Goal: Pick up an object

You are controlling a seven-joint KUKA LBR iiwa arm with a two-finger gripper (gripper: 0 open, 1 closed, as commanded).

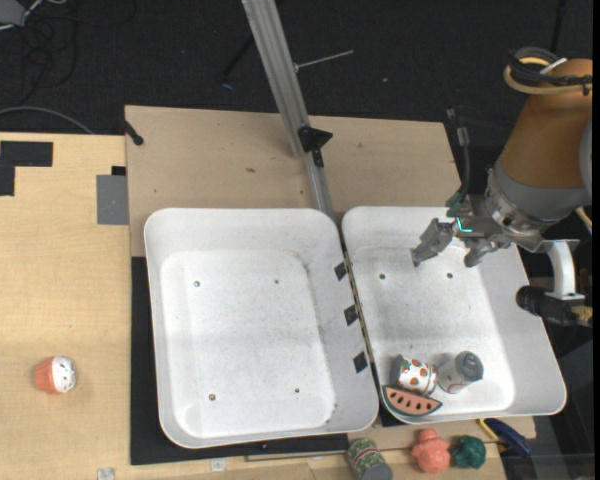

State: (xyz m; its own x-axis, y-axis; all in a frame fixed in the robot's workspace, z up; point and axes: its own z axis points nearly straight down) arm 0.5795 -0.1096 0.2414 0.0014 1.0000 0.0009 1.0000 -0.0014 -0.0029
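Note:
My gripper (452,249) hangs over the upper part of the right bin (520,393), its two grey fingers spread apart with nothing between them. Near that bin's front edge lie a white cup with red spots (413,375), a grey round object (464,369) and a watermelon slice toy (412,404). These objects sit well below the gripper in the view, apart from it.
The left bin (242,323) sits beside the right one, joined by black clips. A slanted metal rail (284,78) rises behind the bins. Small toys (431,452) lie on the bench in front of the right bin, and an orange-and-white ball (55,375) rests far left.

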